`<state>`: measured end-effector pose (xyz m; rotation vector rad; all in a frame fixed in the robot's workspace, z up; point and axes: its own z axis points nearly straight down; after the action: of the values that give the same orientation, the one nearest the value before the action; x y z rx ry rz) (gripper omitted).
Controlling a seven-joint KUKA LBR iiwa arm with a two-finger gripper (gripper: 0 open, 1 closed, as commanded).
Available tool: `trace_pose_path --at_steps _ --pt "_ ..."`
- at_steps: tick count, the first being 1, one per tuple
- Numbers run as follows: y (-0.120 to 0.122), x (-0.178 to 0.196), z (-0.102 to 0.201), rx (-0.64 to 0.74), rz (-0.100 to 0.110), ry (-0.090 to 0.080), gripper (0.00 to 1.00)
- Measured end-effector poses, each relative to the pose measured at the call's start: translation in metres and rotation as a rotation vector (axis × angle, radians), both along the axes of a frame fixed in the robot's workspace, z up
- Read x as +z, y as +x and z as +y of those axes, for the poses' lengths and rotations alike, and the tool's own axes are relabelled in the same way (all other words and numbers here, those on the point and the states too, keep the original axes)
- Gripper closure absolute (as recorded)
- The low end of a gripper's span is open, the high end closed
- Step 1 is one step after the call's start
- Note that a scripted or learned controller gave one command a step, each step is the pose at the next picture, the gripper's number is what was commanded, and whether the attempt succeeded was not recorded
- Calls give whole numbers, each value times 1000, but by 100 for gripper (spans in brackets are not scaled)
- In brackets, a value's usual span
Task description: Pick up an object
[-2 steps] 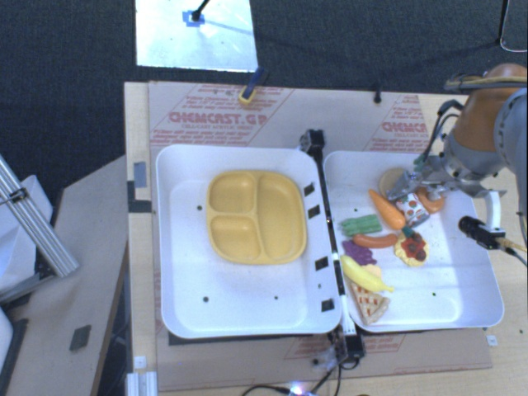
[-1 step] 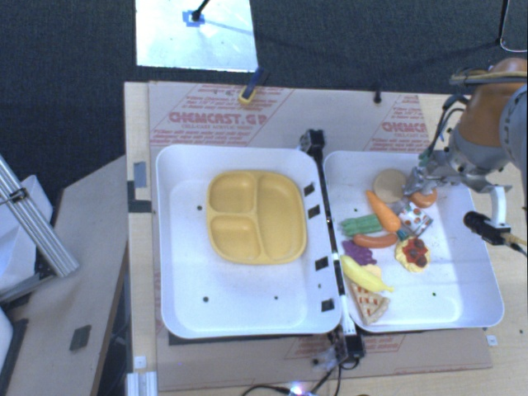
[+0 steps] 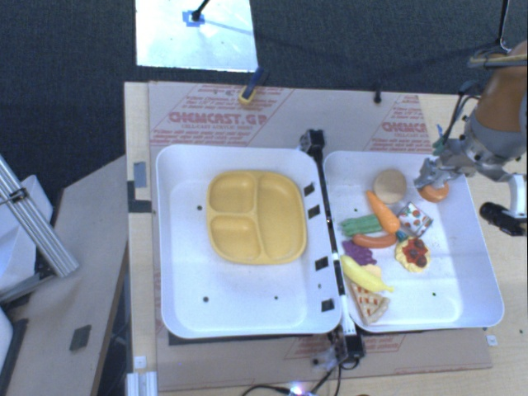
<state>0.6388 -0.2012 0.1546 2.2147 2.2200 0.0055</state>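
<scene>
I see two white bins side by side on the counter. The left bin carries a yellow divided plate near its middle. The right bin holds a cluster of toy food toward its nine o'clock side: a round tan bun at the top, an orange carrot slanting below it, green beans just beside the carrot, a sausage, a purple piece, a yellow banana, a waffle wedge at six o'clock, a small pizza-like round and a patterned cube.

My arm reaches in from three o'clock, and the tool sits low over the bin's one o'clock corner, right at a small orange object. That object peeks out just under the tool, touching or nearly so. I cannot tell how far the tool is spread, nor whether it has a grip on the orange object.
</scene>
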Motion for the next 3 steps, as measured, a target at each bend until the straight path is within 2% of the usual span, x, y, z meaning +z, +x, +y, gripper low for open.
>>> trace_pose_path --at_steps 1,2,3 --pt "1 50 9 4 -1 0 100" --pt "3 72 10 3 1 0 100" --pt "-2 63 57 6 5 3 100"
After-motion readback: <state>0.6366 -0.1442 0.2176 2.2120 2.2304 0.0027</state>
